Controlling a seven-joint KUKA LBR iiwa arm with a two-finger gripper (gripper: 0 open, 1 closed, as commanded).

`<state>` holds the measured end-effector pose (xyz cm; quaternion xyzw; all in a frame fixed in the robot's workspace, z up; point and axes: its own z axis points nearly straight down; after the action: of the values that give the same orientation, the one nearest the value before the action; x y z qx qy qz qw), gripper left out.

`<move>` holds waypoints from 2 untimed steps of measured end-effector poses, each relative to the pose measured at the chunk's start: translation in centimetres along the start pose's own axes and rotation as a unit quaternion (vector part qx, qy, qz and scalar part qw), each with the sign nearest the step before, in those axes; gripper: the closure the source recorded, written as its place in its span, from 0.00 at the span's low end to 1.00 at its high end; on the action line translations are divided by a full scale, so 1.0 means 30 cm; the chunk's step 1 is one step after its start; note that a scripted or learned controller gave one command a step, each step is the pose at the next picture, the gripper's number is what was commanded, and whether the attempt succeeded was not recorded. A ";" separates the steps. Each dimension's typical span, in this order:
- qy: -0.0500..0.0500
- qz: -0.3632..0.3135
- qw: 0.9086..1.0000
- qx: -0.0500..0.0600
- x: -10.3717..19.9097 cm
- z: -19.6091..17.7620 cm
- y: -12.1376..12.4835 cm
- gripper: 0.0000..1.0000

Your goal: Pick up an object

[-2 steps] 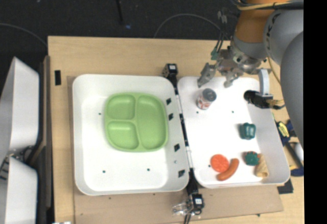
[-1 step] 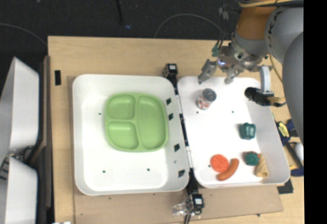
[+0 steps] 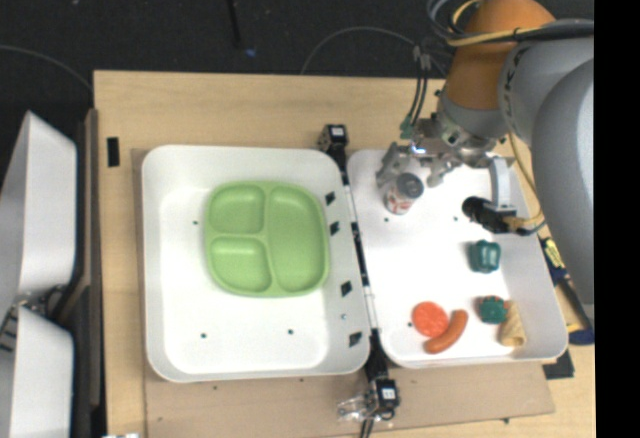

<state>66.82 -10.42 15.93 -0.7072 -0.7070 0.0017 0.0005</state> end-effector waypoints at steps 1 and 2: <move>0.000 0.001 1.000 0.000 -0.004 0.176 -0.002 0.00; 0.000 0.002 1.000 -0.004 -0.007 0.124 0.006 1.00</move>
<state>66.99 -10.65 12.22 -0.7083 -0.7059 -0.0010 -0.0026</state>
